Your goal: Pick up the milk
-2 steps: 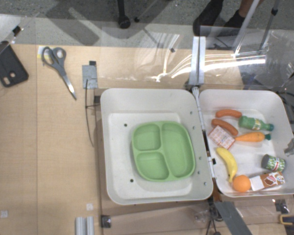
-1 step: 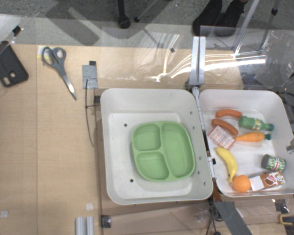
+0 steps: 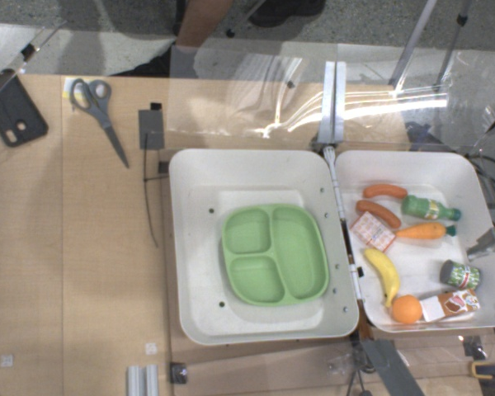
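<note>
Nearest the camera, in the right-hand white bin (image 3: 470,172), what is most likely the milk, a small white carton (image 3: 450,304) with a red-and-brown label, is lying on its side against the near wall, touching an orange (image 3: 406,309), so a grasp is needing room between fruit and wall. Just behind it a small green can (image 3: 461,275) is lying, and a banana (image 3: 383,272) is curving toward the orange. In the left bin (image 3: 190,221) a green divided plate (image 3: 274,254) is sitting flat. Farther back a carrot (image 3: 421,232), a pink checked packet (image 3: 373,231), two sausages (image 3: 384,192) and a green bottle (image 3: 429,209) are lying loose. The grey tool (image 3: 487,242) is poking in at the right edge, well apart from the carton and holding nothing visible; I cannot tell whether it is open. Scissors (image 3: 99,114) are resting on the far surface (image 3: 66,262).
</note>
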Controlling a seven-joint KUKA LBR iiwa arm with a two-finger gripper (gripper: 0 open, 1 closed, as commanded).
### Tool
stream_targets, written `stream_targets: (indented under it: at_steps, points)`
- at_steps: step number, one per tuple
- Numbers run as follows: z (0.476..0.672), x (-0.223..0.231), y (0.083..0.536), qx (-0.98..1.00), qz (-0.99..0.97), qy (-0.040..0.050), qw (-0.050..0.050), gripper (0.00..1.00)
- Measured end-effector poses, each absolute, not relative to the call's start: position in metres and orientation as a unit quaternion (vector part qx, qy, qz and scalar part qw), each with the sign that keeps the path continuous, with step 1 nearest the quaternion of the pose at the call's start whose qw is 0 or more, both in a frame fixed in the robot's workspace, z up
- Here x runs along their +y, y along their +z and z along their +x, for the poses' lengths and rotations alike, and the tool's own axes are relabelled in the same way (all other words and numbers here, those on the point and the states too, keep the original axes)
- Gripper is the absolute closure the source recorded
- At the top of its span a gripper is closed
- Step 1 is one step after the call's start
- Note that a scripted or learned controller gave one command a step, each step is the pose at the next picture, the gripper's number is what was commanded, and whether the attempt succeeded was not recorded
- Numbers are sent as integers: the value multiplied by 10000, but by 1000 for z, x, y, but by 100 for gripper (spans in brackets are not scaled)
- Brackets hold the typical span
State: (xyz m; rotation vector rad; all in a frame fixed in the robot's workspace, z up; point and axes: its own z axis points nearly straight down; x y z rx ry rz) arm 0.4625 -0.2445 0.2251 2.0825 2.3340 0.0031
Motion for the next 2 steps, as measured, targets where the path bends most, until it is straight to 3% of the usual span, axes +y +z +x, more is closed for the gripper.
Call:
stream_targets:
  at_steps: [1,2]
  points:
    - [461,-220,105,6887,7250,7,24,0]
    - [468,-139,156,6396,7687,16,19,0]
